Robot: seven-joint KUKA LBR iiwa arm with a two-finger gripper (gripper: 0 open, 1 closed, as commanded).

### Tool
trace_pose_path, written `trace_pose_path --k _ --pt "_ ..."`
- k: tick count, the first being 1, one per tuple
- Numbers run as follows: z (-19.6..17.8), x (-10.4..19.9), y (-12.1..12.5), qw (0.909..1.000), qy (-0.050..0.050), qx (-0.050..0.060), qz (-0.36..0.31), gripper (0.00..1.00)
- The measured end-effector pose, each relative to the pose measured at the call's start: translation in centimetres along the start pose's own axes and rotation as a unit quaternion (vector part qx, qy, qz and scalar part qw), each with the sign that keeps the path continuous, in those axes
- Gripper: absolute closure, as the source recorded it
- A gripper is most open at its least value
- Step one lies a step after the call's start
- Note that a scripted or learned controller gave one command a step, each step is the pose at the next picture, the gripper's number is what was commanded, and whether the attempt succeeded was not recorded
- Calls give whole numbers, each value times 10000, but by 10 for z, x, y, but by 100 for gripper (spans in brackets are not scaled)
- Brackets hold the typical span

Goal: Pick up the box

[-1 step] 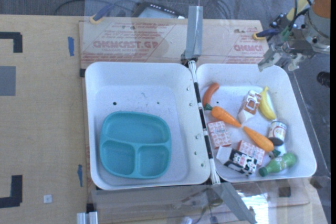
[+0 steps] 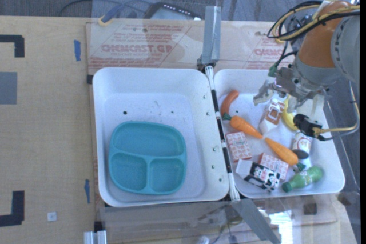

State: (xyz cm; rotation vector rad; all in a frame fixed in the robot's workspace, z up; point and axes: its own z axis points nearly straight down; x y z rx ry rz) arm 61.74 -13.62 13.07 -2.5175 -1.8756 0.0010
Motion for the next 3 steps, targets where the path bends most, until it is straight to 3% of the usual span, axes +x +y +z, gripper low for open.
trace_pose_path --k 1,2,3 --pt "45 -5 -15 9997 0 -24 242 0" --pt "46 5 18 9903 -3 -14 1391 0" --pt "44 26 -46 9731 9 -10 2302 0"
